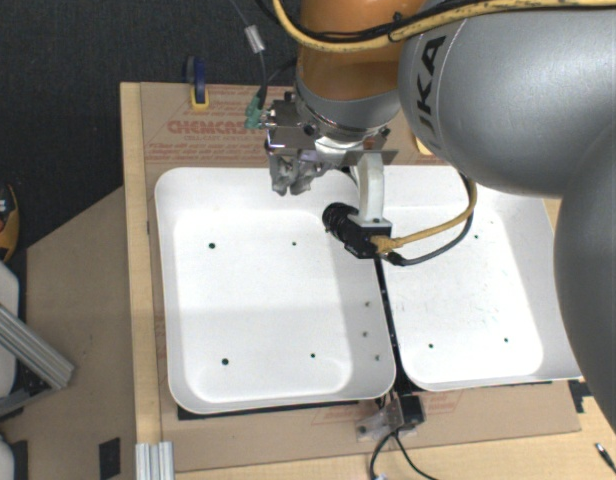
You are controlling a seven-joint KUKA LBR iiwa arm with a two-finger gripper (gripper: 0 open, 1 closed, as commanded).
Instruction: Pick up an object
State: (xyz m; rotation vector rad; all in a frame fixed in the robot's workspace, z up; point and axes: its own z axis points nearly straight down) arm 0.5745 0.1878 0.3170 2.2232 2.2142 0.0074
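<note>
Left bin (pixel 188 298) beneath claw (pixel 291 180), claw over its far edge

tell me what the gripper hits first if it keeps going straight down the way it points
Probably the bare white floor of the left bin, near its far rim. The gripper points down over that spot and nothing lies beneath it, though its height above the floor is hard to judge from this slanted view.

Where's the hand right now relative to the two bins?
In the camera view the hand sits at the far edge of the left shallow white bin, near its far right corner, beside the seam with the right white bin.
</note>
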